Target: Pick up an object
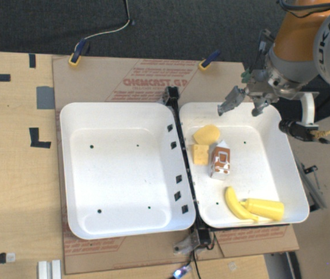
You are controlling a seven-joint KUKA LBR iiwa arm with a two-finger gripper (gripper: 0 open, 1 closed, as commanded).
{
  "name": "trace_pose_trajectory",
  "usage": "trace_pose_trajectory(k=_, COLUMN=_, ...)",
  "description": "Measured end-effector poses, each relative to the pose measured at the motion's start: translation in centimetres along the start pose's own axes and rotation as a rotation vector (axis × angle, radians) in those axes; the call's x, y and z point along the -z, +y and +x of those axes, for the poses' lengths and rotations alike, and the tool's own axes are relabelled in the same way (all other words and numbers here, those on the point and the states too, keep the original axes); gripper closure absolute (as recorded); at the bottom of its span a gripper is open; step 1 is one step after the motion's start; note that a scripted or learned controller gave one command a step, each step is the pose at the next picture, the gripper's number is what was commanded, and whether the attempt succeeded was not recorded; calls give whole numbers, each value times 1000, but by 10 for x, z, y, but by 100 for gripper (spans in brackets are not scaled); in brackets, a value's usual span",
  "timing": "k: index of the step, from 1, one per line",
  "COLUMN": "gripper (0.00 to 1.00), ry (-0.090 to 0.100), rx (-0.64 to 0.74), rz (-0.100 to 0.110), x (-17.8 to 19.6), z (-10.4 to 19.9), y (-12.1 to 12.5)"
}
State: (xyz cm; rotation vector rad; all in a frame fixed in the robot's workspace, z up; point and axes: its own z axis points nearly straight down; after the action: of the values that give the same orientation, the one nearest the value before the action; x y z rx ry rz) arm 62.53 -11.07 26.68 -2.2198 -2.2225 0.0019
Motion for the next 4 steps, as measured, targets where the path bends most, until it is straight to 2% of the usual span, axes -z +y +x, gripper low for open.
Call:
trace_pose_trajectory(k=1, gripper=0, ry=2, rx=2, rz=9, x=-89, z=38, y=-4)
trace_pose_trajectory(k=2, gripper=0, ry=4, rx=-8, rz=-11, x=-182, z=-7, y=3)
trace_pose_trajectory(k=3, gripper=0, ry=0, rx=1, rz=-3, x=-182, z=-9, y=45)
trace_pose_trajectory(k=4, gripper=100, ry=1, rx=2, rz=-4, x=-171, z=-8, y=44)
